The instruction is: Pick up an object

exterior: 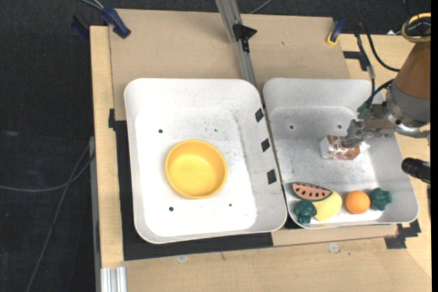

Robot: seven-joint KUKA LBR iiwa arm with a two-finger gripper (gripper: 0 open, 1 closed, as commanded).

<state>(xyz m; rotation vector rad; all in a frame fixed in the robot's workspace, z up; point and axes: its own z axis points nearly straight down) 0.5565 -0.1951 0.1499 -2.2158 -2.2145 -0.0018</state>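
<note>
In the right bin [308, 89], a small red and white packet [337, 149] lies near the middle. My gripper [356, 138] reaches in from the right and sits low over the packet's right end, touching or nearly touching it. Along that bin's front edge lie a watermelon slice [313, 191], a yellow fruit [329, 206], a green broccoli piece [304, 212], an orange [357, 202] and a dark green piece [380, 198]. A yellow bowl [196, 167] stands in the left bin [140, 102].
A slanted metal pole [226, 3] comes down from the top to the gap between the bins. Blue clamps [115, 20] sit at the bench's back left. Cables [366, 55] hang behind the arm at the right.
</note>
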